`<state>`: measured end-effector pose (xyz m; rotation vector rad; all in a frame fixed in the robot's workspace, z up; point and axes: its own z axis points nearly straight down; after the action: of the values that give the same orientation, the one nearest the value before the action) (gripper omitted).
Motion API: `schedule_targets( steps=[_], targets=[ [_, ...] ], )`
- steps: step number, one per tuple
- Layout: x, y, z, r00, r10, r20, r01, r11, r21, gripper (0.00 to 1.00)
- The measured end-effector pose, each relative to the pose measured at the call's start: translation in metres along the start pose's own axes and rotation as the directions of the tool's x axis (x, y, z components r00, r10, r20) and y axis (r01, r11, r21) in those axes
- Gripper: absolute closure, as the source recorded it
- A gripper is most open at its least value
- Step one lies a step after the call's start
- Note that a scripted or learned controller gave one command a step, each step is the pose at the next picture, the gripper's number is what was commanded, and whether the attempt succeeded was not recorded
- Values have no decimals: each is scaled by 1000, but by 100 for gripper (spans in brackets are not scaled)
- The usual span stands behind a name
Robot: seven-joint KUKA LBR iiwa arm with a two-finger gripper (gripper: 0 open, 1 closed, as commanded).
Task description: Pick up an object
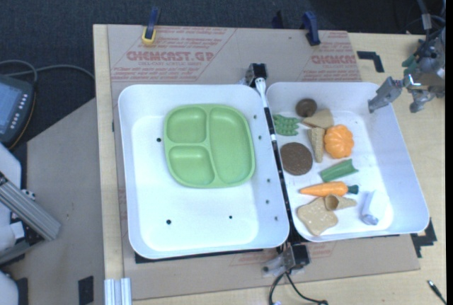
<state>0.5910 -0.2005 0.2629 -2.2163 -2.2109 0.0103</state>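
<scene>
— Anything to pick up?
— Lots of toy food, all inside the right bin (pixel 398 158), toward its left half.
— Any long ones?
— Yes. An orange carrot (pixel 324 190), smooth and thin, lying flat from left to right. Pointed tip to the left, green top to the right.
— And the green stick (pixel 337 170)?
— Just above the carrot, slanted, with its right end a bit higher. Looks smooth and shiny.
— Round ones too?
— A bumpy orange pumpkin (pixel 339 141), near the middle of the bin. Beside it on the left, a flat brown disc (pixel 296 158), dark and round like a cookie. Higher up, a small brown ball (pixel 306 107).
— Anything else?
— A tan bread slice (pixel 316 217) at the near edge, flat with a curvy outline. A crinkly green leaf (pixel 286 124) by the left wall. A small pale purple piece (pixel 368 210), long way running up and down, too small to tell more.
— And the gripper (pixel 398 95)?
— Up by the far right corner of the right bin, grey metal fingers spread apart, pinching nothing. Well apart from the food.
— And the left bin (pixel 141 190)?
— White and shallow, with a light green plate (pixel 209 146) inside. Rounded corners, three hollow parts, smooth like plastic.
— Underneath?
— A brown surface (pixel 212 56) like cardboard, with red letters.
</scene>
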Motion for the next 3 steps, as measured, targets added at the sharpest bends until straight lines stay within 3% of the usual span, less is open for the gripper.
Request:
schedule_targets(
  steps=[1,3],
  targets=[
    [0,2,-7,1000,-3,3,3,1000,-12,0],
    [0,-9,114,1000,-2,1,2,1000,-4,0]
  ],
)
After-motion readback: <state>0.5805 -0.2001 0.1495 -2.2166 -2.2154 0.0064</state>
